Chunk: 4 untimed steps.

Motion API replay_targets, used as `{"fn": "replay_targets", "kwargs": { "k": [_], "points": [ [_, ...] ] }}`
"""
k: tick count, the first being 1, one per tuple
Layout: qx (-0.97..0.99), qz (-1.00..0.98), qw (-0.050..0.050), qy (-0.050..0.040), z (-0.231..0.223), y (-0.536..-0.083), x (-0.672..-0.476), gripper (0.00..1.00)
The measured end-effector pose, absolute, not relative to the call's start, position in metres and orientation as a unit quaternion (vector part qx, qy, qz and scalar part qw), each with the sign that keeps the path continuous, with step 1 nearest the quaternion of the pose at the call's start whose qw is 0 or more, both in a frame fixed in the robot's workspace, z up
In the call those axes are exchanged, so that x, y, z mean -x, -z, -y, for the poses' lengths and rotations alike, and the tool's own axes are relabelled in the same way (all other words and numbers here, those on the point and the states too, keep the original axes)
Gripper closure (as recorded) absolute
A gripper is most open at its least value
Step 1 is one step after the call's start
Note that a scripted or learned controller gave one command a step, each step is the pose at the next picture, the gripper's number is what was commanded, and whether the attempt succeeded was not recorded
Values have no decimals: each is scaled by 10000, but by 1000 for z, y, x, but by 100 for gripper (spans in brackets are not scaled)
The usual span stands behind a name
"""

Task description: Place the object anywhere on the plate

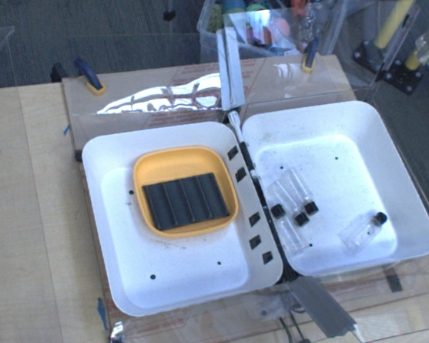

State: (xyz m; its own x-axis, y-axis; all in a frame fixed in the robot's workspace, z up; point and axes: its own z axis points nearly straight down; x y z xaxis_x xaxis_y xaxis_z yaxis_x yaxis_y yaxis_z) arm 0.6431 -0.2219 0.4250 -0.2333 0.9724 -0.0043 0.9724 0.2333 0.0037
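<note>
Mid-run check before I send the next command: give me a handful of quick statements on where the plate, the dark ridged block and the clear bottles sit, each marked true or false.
1. The yellow plate sits in the left bin. True.
2. The dark ridged block lies on the plate. True.
3. The clear bottles lie in the left bin. False: the pair of clear bottles and the single clear bottle lie in the right bin.
4. All the clear bottles touch each other. False: the single one lies apart, toward the right bin's near right corner.
5. The bottles have dark caps. True.
</note>
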Motion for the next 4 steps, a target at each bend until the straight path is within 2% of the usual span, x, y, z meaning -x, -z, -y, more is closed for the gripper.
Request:
{"fn": "replay_targets", "kwargs": {
  "k": [1,2,4],
  "points": [
    [-5054,-8629,42,-4,221,-436,-668,100],
    [-4339,-9010,33,-2,221,-436,-668,100],
    [-1081,-9941,19,-6,222,-437,-656,100]
  ]
}}
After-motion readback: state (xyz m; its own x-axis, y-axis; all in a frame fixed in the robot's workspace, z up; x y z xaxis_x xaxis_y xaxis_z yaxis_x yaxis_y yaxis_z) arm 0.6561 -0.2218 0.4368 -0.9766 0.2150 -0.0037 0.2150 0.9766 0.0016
